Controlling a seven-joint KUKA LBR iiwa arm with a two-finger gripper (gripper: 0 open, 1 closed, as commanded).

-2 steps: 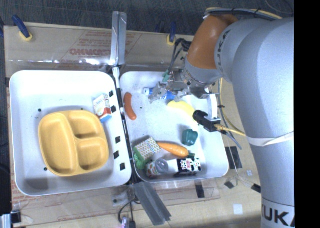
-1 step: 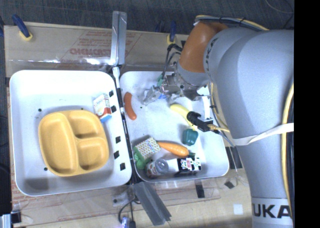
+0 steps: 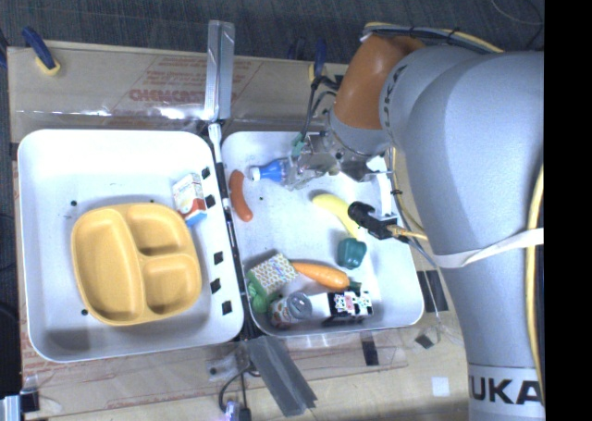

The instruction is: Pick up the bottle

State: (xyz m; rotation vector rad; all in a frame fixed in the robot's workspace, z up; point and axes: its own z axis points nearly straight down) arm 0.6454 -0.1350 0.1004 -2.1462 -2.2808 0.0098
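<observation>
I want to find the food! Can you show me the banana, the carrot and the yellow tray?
banana (image 3: 334, 208), camera view, middle of its curved yellow body.
carrot (image 3: 320, 273), camera view, middle of its orange length.
yellow tray (image 3: 95, 262), camera view, floor of its biggest compartment.

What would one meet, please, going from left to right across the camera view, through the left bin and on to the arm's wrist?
Yellow divided tray → small carton → sausage → bottle → gripper → orange band on the arm.
</observation>
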